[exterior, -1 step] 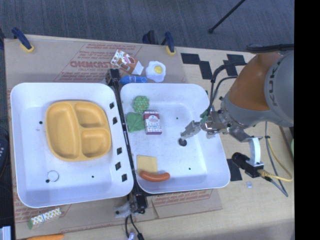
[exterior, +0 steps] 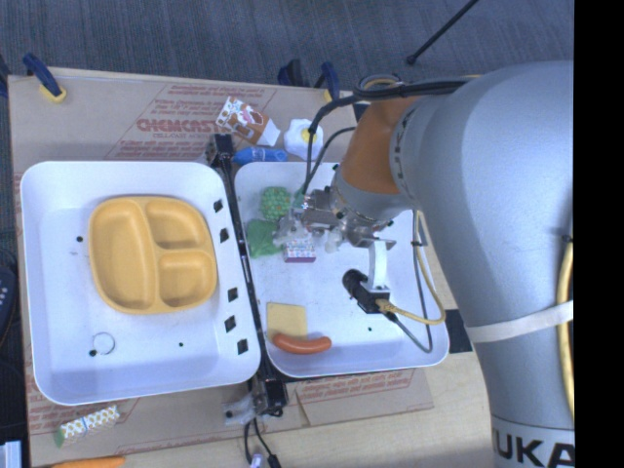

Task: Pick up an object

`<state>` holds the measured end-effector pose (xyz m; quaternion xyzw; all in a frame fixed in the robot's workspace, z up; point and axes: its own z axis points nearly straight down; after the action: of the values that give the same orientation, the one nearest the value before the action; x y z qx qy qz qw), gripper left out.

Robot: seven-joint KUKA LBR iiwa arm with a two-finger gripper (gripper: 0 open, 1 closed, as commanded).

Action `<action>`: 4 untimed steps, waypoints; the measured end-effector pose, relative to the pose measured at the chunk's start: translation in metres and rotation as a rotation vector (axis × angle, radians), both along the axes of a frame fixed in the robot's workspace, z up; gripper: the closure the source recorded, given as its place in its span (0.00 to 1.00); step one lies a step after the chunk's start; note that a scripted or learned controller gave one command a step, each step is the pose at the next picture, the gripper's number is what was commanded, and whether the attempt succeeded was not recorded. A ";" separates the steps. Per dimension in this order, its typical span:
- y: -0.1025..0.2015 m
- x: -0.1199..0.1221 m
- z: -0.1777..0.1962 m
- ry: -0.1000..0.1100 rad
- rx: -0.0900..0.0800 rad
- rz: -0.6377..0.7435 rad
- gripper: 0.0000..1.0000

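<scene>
Nearest the camera, along the right bin's front wall, a toy sausage lies just below a yellow cheese slice. Both look light and stiff; the sausage seems rounded and slippery, best pinched across its middle, while the flat slice offers little to take hold of. Farther back, the tool hangs low over a small purple-and-white block, beside green leafy pieces; whether it is apart or together, I cannot tell. Leftward, the other bin holds a yellow divided tray.

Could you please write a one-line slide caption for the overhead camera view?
Grey KUKA arm's gripper low in right white bin, among green toys; yellow divided plastic tray in left bin.
</scene>
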<state>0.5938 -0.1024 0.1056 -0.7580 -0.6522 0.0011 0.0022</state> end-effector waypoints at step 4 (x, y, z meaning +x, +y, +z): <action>0.003 -0.010 0.025 -0.003 -0.001 0.455 0.00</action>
<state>0.5841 -0.0996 0.1311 -0.5915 -0.8063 0.0009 0.0007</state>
